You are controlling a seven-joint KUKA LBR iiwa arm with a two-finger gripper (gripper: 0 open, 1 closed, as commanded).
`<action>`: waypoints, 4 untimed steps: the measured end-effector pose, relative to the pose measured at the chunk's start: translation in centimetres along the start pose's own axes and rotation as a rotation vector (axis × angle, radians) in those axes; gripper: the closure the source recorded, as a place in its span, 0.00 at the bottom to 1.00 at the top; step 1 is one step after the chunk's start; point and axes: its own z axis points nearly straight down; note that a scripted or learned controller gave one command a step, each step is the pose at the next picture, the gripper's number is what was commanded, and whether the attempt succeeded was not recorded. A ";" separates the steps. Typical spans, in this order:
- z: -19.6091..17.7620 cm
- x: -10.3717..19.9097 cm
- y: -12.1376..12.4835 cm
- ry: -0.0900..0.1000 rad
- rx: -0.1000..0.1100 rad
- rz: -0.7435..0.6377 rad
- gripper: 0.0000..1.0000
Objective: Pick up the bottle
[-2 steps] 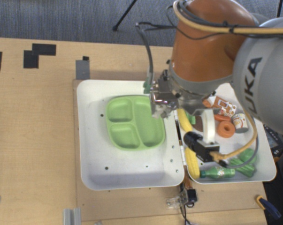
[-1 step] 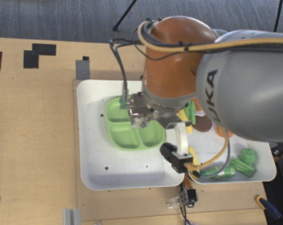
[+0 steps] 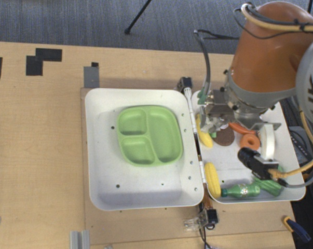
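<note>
Clearly the green plastic bottle [image 3: 241, 191] lies crosswise beside the yellow corn cob [image 3: 212, 179], below the hand [image 3: 218, 119]; its grip I cannot tell.

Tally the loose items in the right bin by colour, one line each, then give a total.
Green: 2, the bottle and a green piece beside it.
Yellow: 2, a corn cob and a banana.
Orange: 2, a carrot and a ring.
Brown: 1, a disc.
White: 1, a curved piece.
Total: 8 that I can make out; the arm hides part of the bin.
</note>
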 end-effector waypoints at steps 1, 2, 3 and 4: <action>4.3 6.2 0.0 0.001 0.004 -0.068 1.00; 11.4 10.8 0.0 0.001 0.006 -0.317 1.00; 10.2 14.0 0.1 0.001 0.003 -0.223 1.00; 9.1 14.0 0.2 0.002 0.002 -0.225 1.00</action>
